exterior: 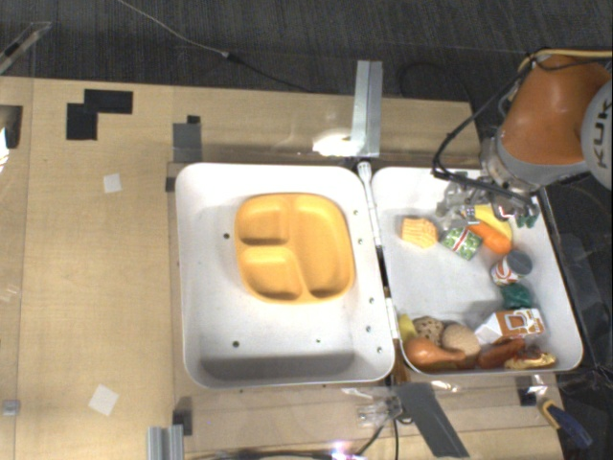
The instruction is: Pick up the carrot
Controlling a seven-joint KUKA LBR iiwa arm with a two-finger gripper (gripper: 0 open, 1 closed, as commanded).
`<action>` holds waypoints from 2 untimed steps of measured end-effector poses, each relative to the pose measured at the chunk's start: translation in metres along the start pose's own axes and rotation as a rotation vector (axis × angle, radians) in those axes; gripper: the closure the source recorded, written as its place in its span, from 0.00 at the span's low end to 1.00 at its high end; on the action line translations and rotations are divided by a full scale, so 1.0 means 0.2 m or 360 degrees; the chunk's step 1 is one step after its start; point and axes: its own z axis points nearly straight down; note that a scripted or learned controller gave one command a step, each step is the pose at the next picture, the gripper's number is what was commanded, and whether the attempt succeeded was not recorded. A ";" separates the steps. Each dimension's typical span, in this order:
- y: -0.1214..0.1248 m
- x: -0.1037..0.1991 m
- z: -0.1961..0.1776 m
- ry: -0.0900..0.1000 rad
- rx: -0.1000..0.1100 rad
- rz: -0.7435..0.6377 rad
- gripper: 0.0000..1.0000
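Orange carrot (494, 237) lies in right bin (565, 300), upper part, just beside green-and-red carton (463, 242). Tool (476, 205) hangs right over it, low; you cannot tell whether it is released or clenched, nor any grasp. Judge task early: approach made, lift left to do. Yellow divided tray (291, 245) sits in left bin (206, 286). Toy food heaped along right bin's near edge. Pale wooden worktop (86, 286), dark ribbed floor behind.

The carrot (495, 238) sits crowded, seemingly touching a green-and-white carton (463, 242), while mid-bin floor (441, 286) lies open.
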 end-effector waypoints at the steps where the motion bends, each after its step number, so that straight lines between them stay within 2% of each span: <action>1: -0.37 0.03 0.12 0.0094 -0.0034 -0.0457 1.00; 2: -0.37 0.03 0.12 0.0094 -0.0035 -0.0459 0.00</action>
